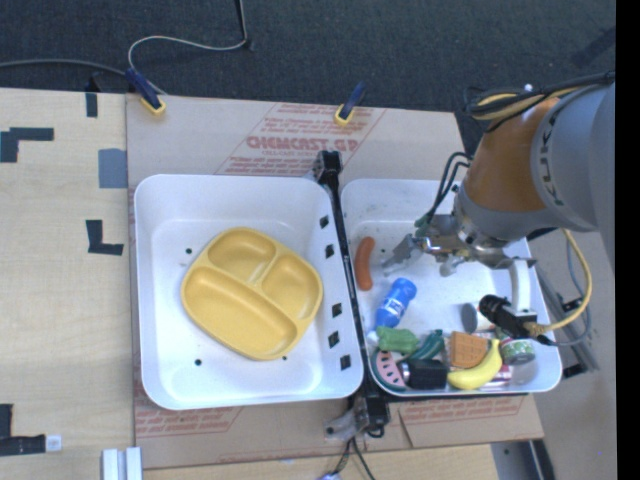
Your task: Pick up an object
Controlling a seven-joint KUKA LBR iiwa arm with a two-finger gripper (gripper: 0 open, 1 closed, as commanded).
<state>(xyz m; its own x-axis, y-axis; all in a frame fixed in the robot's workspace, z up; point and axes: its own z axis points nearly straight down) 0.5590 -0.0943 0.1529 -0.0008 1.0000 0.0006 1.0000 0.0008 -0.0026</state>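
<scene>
Fingers can't be made out under the wrist, so grip state is unreadable. Gripper [432, 246] is hovering over the right bin [400, 196], upper middle, nothing visibly between its tips. Hot dog [365, 263] is lying just left of it by the divider. Blue bottle [396, 302] is lying tilted below it, apart. Toys are crowding the bin's near edge: banana [478, 370], brown wedge [467, 347], green piece [398, 341], melon slice [391, 371]. Yellow tray [252, 292] is sitting in the left bin [160, 268].
</scene>
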